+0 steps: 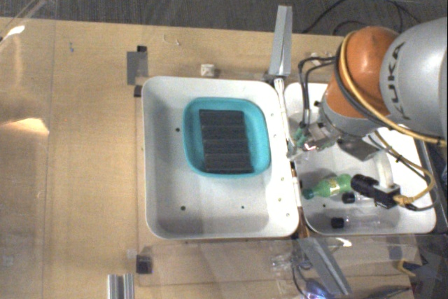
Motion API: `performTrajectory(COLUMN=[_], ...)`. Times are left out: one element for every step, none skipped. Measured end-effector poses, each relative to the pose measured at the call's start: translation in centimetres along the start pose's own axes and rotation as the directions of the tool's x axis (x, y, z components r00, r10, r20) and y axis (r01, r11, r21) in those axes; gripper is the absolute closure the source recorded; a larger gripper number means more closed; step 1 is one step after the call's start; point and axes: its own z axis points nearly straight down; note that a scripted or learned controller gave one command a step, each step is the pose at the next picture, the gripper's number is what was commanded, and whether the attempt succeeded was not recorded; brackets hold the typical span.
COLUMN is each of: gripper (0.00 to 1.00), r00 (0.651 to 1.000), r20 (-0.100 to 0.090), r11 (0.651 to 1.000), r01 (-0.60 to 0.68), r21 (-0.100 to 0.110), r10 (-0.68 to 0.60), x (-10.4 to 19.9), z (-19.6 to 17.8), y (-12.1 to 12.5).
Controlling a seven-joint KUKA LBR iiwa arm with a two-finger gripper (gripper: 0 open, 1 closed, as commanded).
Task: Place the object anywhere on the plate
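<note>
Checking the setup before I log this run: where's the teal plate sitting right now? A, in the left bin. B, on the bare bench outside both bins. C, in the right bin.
A: the teal plate lies inside the left bin, away from the arm.

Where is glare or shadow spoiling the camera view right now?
Camera view: bright glare patches on the bench at far left; the arm shadows and covers much of the right bin; the green object stays lit but small and soft; the teal plate in the left bin is evenly lit and sharp.
</note>
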Motion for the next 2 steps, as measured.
performTrajectory(gripper=[0.00,0.00], r00=[1.000,1.000], r20=[0.000,0.002], r11=[1.000,1.000], r01=[0.000,-0.013], r21=[0.000,-0.002], r10=[0.000,0.013], x=[0.0,-5.7], z=[0.0,-0.1], y=[0.0,2.7])
